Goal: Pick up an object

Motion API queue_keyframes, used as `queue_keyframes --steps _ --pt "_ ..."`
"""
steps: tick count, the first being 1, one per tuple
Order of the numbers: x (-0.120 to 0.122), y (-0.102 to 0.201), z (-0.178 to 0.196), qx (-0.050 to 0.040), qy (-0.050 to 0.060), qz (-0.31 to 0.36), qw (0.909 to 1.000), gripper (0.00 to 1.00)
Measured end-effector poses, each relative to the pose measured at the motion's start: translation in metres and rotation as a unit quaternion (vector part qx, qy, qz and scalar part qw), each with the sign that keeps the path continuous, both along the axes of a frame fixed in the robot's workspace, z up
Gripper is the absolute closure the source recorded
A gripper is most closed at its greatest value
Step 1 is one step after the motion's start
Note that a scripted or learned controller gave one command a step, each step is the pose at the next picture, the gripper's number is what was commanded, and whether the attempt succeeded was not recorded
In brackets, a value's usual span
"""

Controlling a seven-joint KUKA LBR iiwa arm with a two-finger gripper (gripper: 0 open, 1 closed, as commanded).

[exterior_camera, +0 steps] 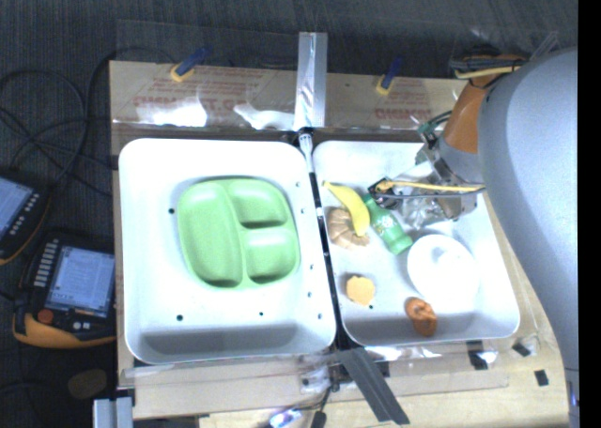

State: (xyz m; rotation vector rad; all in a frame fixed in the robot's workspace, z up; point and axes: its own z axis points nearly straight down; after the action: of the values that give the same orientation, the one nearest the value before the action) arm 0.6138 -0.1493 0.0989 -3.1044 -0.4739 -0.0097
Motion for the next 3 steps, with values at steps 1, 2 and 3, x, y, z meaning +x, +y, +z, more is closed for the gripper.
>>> queue_keyframes --steps 1,2,3 --pt "0.005 0.005 0.037 -0.0010 0.005 -0.050 0.9987 1.00" --pt "0.031 0.009 0.077 -0.0014 0.005 -0.045 0.9990 1.00" --pt "0.048 0.039 0.098 0.0000 0.005 -0.049 0.9988 1.00"
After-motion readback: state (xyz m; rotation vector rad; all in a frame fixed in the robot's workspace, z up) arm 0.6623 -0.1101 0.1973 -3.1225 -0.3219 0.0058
